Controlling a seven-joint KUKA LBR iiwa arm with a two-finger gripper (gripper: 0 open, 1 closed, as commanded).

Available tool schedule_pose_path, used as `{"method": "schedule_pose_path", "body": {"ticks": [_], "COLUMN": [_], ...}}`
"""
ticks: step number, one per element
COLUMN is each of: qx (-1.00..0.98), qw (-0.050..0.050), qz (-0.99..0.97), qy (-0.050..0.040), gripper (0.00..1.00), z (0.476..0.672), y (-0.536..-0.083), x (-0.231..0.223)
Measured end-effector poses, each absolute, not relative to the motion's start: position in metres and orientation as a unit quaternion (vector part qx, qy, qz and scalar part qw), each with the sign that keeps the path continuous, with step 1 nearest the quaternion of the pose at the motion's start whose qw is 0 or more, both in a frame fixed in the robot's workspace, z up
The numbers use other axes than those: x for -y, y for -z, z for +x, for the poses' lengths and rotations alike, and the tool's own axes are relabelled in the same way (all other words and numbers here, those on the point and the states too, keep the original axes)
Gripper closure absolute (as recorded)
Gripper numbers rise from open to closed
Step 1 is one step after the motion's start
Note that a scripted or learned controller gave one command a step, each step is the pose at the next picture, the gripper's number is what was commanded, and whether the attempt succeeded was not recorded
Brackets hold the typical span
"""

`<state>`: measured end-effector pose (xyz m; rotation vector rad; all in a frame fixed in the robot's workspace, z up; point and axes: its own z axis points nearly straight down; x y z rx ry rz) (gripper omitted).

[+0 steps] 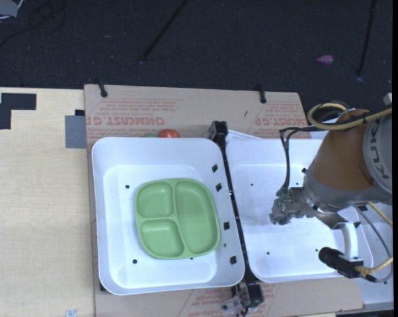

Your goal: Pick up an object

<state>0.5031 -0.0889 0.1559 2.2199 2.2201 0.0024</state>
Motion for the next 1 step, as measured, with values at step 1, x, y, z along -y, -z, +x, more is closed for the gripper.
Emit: {"method": "schedule_pose_path", "body": {"ticks": [1], "qx": [-0.706], "qw": [0.001], "qz": [0.708], "qy": [-0.0005], "gripper": [1.0], "z": [0.4974], "y": [-0.207], "x": [0.0984]}}
